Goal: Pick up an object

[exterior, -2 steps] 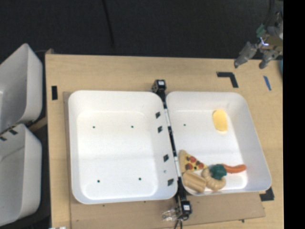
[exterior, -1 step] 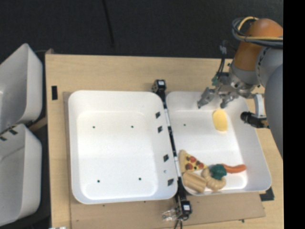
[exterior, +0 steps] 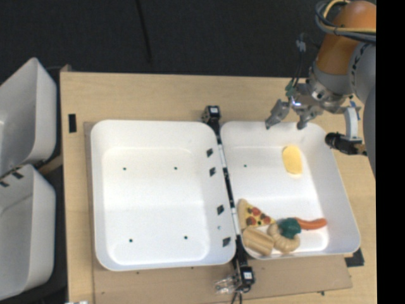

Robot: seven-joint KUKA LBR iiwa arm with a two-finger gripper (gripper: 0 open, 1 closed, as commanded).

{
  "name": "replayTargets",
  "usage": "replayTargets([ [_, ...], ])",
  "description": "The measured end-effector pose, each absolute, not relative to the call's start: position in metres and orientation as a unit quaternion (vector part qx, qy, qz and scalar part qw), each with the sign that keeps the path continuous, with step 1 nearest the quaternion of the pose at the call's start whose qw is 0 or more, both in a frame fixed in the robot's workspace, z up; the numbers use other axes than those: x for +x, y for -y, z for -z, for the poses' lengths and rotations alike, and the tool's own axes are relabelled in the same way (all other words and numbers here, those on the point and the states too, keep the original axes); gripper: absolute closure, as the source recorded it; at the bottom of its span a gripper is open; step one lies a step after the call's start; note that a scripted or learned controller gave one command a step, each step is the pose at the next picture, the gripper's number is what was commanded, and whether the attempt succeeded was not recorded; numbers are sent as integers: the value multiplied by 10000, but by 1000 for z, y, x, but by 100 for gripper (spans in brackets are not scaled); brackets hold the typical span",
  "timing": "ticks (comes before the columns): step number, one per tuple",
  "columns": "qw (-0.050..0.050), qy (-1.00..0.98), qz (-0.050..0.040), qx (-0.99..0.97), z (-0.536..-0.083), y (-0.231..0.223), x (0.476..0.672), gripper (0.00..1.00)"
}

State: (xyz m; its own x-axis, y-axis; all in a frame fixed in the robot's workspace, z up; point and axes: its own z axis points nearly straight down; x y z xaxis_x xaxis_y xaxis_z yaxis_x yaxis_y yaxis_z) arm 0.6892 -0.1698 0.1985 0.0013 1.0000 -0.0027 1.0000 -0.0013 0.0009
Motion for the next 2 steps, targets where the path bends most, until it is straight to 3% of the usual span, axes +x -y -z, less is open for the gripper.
replayTargets([
  [1, 1, -7064, 0, 7078, -100, 231, 676, 0],
  [2, 27, -7077, 2, 7065, -113, 231, 677, 100],
])
